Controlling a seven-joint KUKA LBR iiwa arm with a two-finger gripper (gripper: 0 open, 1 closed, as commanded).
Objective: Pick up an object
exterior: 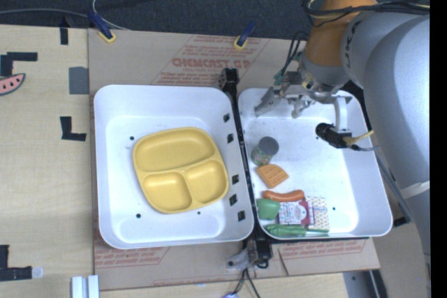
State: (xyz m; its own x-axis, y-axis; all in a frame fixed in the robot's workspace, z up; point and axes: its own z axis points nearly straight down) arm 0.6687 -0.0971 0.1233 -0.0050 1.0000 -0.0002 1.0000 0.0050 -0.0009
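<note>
The tool [282, 104] hung over the far part of the right bin [349, 178], fingers spread apart with nothing between them. Candidate objects lay nearer: a small grey can [265, 148], an orange waffle-like piece [272, 175], a toy hot dog [282, 196]. The left bin [115, 171] held a yellow divided tray [180, 168]. Judged step: approach. The next move called for centring over one object and descending.

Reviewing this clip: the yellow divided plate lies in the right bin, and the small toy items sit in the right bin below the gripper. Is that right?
Not quite. The yellow divided plate lies in the left bin, not the right one, as the camera view shows. The rest holds: the small toy items sit in the right bin, below the gripper in the picture.
</note>
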